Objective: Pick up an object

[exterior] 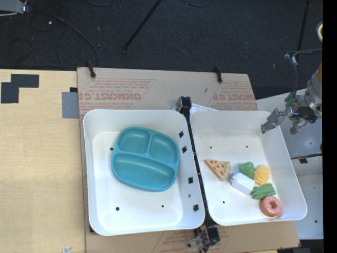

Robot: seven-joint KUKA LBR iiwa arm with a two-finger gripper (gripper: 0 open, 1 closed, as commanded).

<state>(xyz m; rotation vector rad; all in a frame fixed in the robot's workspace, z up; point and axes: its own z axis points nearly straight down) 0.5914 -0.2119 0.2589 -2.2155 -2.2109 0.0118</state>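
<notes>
Your gripper hangs at the right bin's far rim, jaws spread and holding nothing: approach step. The toy pile, doughnut included, lies below-left; descend there.

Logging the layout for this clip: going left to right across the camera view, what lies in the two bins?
Teal divided plate in the left bin → waffle wedge in the right bin → white bottle → pink donut.
</notes>
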